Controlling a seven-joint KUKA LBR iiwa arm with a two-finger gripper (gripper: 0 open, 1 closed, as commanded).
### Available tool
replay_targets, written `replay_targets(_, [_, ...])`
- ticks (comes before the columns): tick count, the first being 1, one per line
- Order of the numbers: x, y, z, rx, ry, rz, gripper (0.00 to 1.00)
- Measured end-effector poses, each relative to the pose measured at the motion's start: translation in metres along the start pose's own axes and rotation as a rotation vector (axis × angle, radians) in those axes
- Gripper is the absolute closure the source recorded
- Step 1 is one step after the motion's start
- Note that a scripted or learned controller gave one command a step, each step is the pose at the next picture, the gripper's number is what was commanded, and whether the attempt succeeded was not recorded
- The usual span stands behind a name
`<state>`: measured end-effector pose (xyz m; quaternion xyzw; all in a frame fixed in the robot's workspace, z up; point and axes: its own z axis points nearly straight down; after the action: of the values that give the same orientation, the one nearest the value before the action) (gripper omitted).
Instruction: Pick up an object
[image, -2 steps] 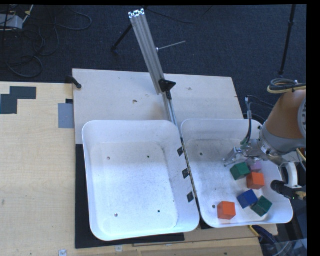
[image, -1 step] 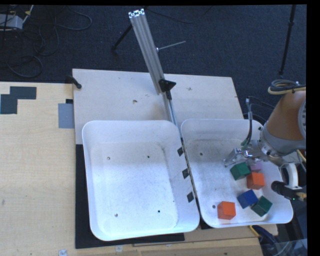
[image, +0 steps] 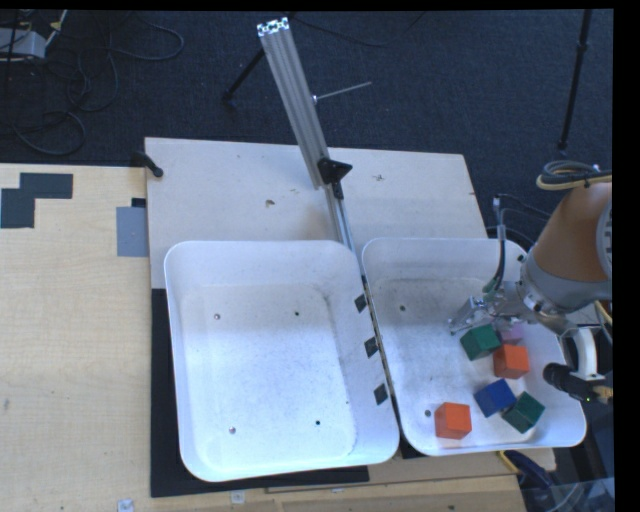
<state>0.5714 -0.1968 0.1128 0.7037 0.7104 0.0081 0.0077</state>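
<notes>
The right bin (image: 420, 280) holds several small blocks. A green block (image: 480, 342) lies right under my gripper (image: 478, 318), whose metal fingers reach down at the block's upper edge. An orange block (image: 512, 360) sits just right of it, with a pinkish piece (image: 514, 328) above. A blue block (image: 493, 396) and a dark green block (image: 523, 411) lie near the bin's front right. Another orange block (image: 453, 420) rests at the front. The arm's orange band (image: 575, 240) comes in from the right.
The left bin (image: 262, 360) stands beside the right one, split by a ridge with black clips (image: 372, 345). A slanted aluminium bar (image: 300, 110) rises behind the bins. Cables hang by the arm at the right.
</notes>
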Motion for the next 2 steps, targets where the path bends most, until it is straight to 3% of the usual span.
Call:
replay_targets(1, [-0.0012, 0.0002, -0.0106, -0.002, 0.001, 0.003, 1.0])
replay_targets(2, [-0.0015, -0.0004, -0.0096, 0.0, 0.001, 0.006, 0.0])
